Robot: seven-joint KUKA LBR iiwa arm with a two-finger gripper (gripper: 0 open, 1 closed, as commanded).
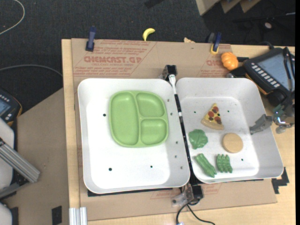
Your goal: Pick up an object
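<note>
Pizza slice [213, 116] lies below bench [117, 60] lettering "CHEMCAST".

Even overhead light, both white bins [93, 172] bright with soft shadows; focus slightly soft throughout.

robotics lab bench, not a home or kitchen. brown cardboard sheet printed "chemcast" [112, 59] covers the bench top, held by blue spring clamps [90, 40] at the upper edge of the frame. two shallow white plastic bins [93, 168] sit side by side at centre, joined by black clips. black teach pendant with keypad [269, 74] at upper right. aluminium extrusion rail [18, 163] at lower left, loose white cable [14, 13] on dark carpet at upper left. food in the bins is plastic toy stuff.
</note>
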